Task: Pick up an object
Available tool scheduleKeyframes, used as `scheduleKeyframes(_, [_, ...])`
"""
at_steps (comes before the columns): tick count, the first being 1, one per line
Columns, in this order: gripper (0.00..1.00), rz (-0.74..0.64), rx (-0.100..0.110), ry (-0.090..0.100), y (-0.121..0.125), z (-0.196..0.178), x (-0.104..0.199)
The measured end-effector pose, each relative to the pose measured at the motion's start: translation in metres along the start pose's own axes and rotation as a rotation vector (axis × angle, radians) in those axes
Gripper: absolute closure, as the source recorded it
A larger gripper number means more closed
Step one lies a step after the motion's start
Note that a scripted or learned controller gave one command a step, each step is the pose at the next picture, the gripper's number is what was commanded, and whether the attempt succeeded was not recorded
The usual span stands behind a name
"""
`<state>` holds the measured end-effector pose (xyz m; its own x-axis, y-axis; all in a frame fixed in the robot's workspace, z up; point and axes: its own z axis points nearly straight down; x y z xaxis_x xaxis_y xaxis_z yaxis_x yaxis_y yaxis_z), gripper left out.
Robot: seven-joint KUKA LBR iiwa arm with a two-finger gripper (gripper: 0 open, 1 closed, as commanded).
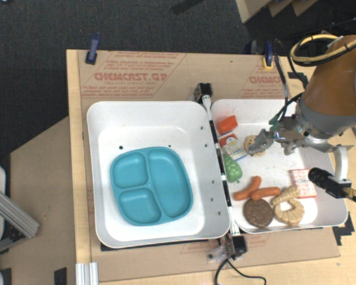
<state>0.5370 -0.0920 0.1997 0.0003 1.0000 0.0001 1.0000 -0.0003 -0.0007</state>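
My gripper [276, 144] hangs over the middle of the right bin [332, 218], open, with nothing between its fingers. Its left finger [263, 140] is right beside a small tan cracker-like piece [251, 145]. Along the bin's left side lie an orange block [226, 124], a small red-and-white box [228, 140], a blue-white packet [238, 154] and a green toy [231, 171]. Toward the front lie two orange sausages [256, 189], a round brown cookie [258, 213] and a tan pretzel [288, 207]. A pink-and-white card [302, 183] lies at the right.
The left bin [107, 123] holds a teal divided plate [151, 184]. A black clip [203, 91] sits at the back where the bins meet. The arm's grey and orange wrist [335, 94] overhangs the right bin's back right; a black part [326, 181] juts out near the card.
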Motion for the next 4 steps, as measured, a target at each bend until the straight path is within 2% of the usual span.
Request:
scheduleKeyframes(1, [0.0,0.002,0.01,0.002,-0.026,0.079,-0.005])
scheduleKeyframes(2, [0.0,0.0,0.005,0.002,-0.029,0.118,0.001])
scheduleKeyframes(3, [1.0,0.001,-0.002,0.0,-0.027,0.105,0.0])
scheduleKeyframes(4, [1.0,-0.01,-0.012,0.002,0.0,0.009,0.079])
